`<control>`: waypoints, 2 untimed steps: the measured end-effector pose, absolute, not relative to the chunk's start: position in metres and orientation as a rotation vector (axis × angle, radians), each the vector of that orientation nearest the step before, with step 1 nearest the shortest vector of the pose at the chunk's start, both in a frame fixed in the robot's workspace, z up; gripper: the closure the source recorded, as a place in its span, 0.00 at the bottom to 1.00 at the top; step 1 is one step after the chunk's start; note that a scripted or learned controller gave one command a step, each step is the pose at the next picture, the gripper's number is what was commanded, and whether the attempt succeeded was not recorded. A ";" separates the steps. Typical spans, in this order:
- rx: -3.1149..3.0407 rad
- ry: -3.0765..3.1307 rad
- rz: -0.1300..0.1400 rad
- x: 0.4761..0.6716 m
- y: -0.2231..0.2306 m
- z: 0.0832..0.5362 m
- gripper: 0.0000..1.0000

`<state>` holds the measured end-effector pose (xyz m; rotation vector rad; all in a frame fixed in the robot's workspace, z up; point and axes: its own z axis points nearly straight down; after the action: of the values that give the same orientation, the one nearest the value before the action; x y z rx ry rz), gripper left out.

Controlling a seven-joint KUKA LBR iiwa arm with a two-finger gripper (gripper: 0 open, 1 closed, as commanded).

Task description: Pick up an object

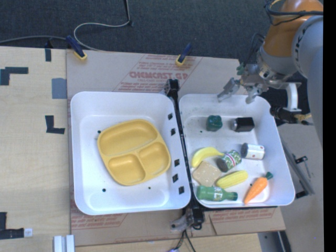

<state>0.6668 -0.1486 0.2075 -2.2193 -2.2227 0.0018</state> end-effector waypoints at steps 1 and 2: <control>-2.220 -2.224 -0.001 0.648 -0.106 0.086 0.00; -2.219 -2.226 -0.002 0.669 -0.108 0.085 0.00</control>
<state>0.6690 -0.1080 0.0852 -2.2192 -2.2256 -0.0017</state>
